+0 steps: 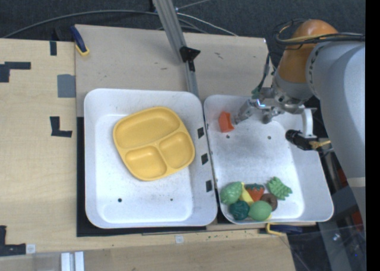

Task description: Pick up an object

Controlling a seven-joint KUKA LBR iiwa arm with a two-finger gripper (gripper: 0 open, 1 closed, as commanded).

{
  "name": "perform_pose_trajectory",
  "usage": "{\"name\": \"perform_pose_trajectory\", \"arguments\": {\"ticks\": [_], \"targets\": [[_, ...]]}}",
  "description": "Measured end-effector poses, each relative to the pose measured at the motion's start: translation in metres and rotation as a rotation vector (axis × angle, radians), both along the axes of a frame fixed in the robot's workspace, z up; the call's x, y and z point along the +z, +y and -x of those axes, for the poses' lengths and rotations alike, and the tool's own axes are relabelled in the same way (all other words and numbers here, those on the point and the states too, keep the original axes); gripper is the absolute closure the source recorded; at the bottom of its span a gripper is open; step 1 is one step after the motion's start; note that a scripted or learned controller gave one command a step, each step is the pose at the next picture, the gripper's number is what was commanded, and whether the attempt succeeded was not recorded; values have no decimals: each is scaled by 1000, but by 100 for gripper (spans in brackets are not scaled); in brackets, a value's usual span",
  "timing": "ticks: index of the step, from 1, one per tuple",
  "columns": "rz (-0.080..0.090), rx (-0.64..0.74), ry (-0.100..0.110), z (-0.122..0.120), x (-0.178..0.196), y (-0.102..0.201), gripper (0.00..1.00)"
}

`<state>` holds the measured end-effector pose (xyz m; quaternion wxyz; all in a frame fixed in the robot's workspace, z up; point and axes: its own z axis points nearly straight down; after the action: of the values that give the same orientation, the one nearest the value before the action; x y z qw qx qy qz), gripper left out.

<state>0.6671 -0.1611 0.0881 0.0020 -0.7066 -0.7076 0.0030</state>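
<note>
1. Two white bins [95,145] sit side by side on your worktop [35,145].
2. You'll find the orange block [225,122] at the right bin's far left corner, the hand [242,114] just beside it.
3. The hand's state is unclear.
4. A yellow plate [154,143] lies in the left bin; toy foods [254,198] crowd the right bin's near edge.

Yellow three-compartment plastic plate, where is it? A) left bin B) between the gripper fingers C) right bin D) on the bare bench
A: the yellow three-compartment plastic plate lies flat in the left white bin, apart from the gripper over the right white bin.
</note>
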Motion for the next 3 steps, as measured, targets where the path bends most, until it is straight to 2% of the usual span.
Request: {"name": "perform_pose_trajectory", "arguments": {"ticks": [1,2,3], "targets": [[1,2,0,0,10,0,100],[-1,1,-11,1,56,8,100],[-1,1,-13,-3,120,13,100]]}}
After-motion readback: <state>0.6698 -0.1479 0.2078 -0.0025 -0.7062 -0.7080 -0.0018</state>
